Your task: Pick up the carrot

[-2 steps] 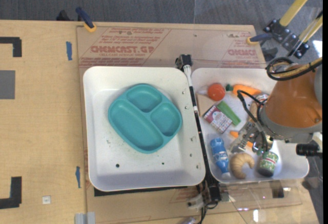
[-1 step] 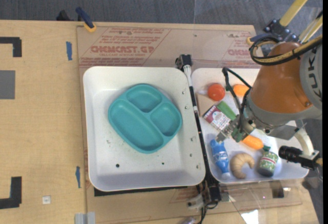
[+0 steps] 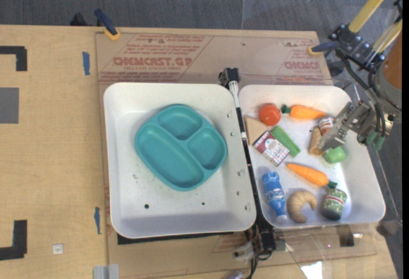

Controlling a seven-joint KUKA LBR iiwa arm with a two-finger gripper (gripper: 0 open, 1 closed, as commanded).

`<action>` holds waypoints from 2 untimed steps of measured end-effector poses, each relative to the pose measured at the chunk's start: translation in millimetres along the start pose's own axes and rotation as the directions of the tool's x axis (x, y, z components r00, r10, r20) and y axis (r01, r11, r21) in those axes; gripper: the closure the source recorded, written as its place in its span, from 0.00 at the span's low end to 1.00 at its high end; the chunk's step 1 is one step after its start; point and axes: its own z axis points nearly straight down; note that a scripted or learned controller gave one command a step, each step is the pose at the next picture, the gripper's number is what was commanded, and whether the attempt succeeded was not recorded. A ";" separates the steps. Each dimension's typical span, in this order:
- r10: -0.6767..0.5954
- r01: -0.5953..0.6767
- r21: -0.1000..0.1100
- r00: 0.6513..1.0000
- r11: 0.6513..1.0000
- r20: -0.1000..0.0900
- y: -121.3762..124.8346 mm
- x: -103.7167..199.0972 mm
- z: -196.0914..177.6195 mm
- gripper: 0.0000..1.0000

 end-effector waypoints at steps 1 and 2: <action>-0.002 0.002 0.002 1.000 1.000 -0.005 0.7 1.4 2.2 0.00; 0.168 -0.167 0.011 0.986 0.986 -0.018 1.6 -8.0 142.9 0.00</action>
